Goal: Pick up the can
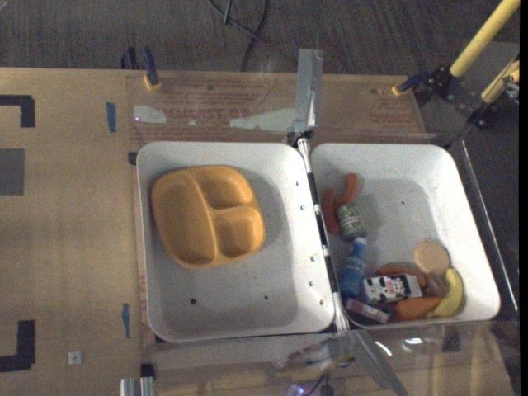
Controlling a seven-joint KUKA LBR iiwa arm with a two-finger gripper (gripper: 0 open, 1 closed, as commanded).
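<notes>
Here, the wooden bench (66, 221) carries two shallow white bins side by side, their inner rims touching along the middle. The left bin (239, 295) holds a yellow divided plate (206, 213), lying flat towards its upper left corner. The right bin (404, 180) holds a clutter of smaller things along its left wall and lower edge. A banana (450, 294) curves in the lower right corner, with an orange carrot (417, 307) just beside it and a white patterned carton (390, 287) touching the carrot's upper side. A blue bottle (353, 266) lies tilted against the left wall. A round tan disc (431, 256) sits just above the banana. The can (351, 219), green with a pale label, lies on its side near the left wall, between the bottle below and a red sausage (331, 209) beside it. Whether the gripper is open or closed cannot be told.
</notes>
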